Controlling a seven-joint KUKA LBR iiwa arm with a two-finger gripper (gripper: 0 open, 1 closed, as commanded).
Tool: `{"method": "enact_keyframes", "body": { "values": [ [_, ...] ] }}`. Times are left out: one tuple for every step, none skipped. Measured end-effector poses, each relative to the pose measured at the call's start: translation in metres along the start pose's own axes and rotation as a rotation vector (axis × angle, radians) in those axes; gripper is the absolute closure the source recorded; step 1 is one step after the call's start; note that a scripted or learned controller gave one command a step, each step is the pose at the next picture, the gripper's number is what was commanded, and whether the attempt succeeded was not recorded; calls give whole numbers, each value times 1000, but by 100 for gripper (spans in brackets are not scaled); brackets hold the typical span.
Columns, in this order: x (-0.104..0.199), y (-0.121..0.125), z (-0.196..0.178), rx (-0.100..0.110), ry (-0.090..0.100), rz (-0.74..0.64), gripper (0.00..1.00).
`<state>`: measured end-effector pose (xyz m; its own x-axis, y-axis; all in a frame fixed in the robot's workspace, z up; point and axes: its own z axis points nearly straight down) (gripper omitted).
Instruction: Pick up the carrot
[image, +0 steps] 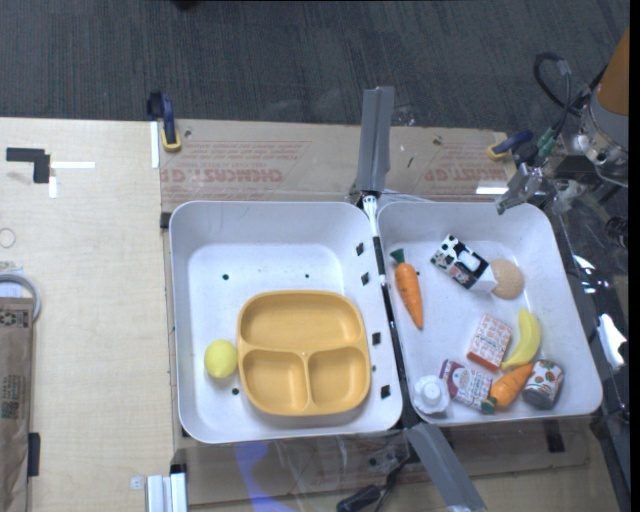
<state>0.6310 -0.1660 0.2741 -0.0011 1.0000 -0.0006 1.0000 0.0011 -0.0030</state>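
Observation:
An orange carrot (408, 291) with a green top lies along the left wall of the right bin (565, 262), its leafy end pointing to the back. A second, shorter carrot (511, 385) lies near the bin's front right, among other items. My gripper (522, 190) hangs over the back right corner of the right bin, well away from both carrots, with cables around the wrist. Nothing is seen in its grasp.
The right bin also holds a black-and-white cow toy (460, 262), a tan egg (508, 280), a banana (524, 339), a red-and-white packet (489, 342), a can (543, 384) and a white bottle (431, 396). The left bin (200, 240) holds a yellow divided plate (303, 352) and a lemon (221, 358).

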Motion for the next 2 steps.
{"method": "enact_keyframes", "body": {
  "values": [
    [-31, -8, 52, 0, 0, 116, 0],
    [-25, 4, 169, -5, 0, 206, 0]
  ]
}}
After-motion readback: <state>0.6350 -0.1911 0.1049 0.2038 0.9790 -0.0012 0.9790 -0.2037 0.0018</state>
